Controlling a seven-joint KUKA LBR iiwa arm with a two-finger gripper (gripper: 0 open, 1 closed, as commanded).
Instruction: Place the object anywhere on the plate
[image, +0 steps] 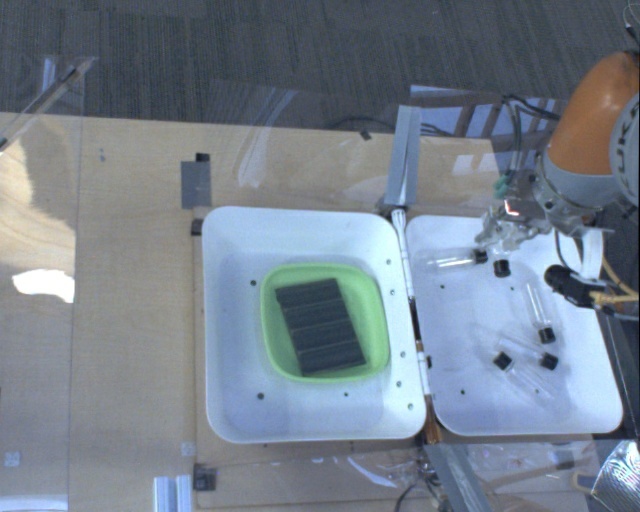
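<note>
Over the far side of the right bin (583, 402) hangs the gripper (505, 230), low above the white floor and close to the bin's back wall. Glare and cabling around the wrist hide its tip from me, so I cannot tell whether it is apart or together, and I see nothing held in it.

What matters to me is where the plate (272, 342) lies from there: it sits in the left bin (228, 330), well away to the view's left and somewhat nearer the camera, with the wall between the two bins in the way. Any carry has to go up, over that wall, then down.

A dark ridged block (320, 327) already lies flat on the plate, roughly in its middle and clear of the green rim. Its long axis runs from far to near, tilted a little toward the near right. I judge this block to be the object, and if so, it is already where the task wants it.

Several clear tubes (538, 303) with black caps lie scattered in the right bin, some just beside the gripper and the rest nearer the camera. If one of those is meant instead, the nearest lies just left of the gripper.
</note>
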